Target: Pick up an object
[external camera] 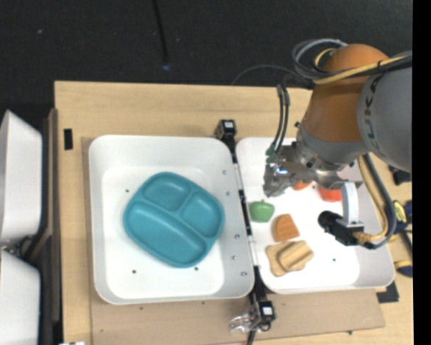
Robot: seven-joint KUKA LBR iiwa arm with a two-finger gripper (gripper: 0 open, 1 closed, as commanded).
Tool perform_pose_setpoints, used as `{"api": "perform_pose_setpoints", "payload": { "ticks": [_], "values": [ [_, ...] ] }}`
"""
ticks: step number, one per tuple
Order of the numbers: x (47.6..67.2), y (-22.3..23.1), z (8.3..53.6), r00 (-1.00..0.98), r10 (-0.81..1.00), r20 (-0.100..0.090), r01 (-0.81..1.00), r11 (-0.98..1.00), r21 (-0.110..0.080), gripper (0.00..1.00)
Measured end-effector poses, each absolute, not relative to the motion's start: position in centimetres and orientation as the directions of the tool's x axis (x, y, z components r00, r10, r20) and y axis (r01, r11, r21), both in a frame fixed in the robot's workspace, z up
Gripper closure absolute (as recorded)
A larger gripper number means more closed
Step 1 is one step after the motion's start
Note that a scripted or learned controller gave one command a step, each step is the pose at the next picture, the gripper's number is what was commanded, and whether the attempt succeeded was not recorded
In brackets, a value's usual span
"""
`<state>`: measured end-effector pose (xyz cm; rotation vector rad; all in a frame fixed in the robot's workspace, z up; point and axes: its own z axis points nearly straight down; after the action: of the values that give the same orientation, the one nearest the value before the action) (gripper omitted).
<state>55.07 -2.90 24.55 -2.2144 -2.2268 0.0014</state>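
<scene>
The end effector (276, 183) is seen low in the right bin (373, 275), with the green object (261, 210) just below-left of it (toward the divider). Whether it is apart or together cannot be told.

No readable text, label, brand, number or sign anywhere. Faint marks on the grey arm housing (388, 113) at about two o'clock, too blurred to make out as letters. Nothing printed on the blue divided plate (174, 218), the white bins (100, 264) or the tabletop (151, 95).
</scene>
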Motion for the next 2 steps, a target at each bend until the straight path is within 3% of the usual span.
{"api": "perform_pose_setpoints", "payload": {
  "ticks": [1,2],
  "values": [
    [57.5,2.4,25.1,-0.009,1.000,0.002,1.000,0.009,0.002,1.00],
    [58.5,7.1,23.8,-0.006,1.000,-0.001,1.000,0.006,0.001,1.00]
  ]
}}
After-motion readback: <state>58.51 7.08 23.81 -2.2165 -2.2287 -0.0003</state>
